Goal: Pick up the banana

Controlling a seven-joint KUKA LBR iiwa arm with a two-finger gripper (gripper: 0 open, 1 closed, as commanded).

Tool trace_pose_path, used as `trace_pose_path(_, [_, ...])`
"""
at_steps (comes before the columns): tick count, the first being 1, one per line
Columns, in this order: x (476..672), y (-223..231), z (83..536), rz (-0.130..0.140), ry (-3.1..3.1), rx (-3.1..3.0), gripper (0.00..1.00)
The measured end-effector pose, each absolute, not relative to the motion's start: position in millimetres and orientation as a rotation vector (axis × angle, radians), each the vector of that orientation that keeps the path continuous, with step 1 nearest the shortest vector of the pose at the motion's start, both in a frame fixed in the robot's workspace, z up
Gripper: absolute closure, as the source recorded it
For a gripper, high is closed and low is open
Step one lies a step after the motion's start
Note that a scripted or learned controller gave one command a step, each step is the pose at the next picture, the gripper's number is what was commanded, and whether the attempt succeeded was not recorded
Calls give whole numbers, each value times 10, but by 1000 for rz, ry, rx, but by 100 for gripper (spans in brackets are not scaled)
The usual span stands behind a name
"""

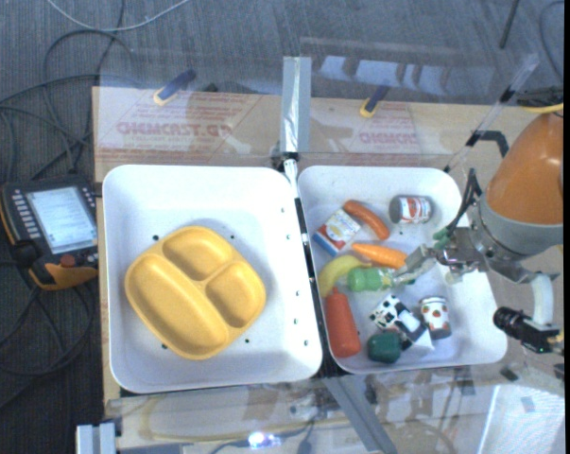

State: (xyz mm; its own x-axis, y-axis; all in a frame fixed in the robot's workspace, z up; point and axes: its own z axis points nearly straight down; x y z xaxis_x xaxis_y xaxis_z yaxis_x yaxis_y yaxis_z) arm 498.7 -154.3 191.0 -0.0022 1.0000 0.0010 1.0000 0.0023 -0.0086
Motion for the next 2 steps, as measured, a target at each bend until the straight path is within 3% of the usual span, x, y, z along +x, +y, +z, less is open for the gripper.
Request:
trace_pose_path(1, [5206, -1345, 952, 3, -2563, -1807, 0])
trace_pose_path(2, [4935, -1312, 1732, 3, -2592, -1764, 0])
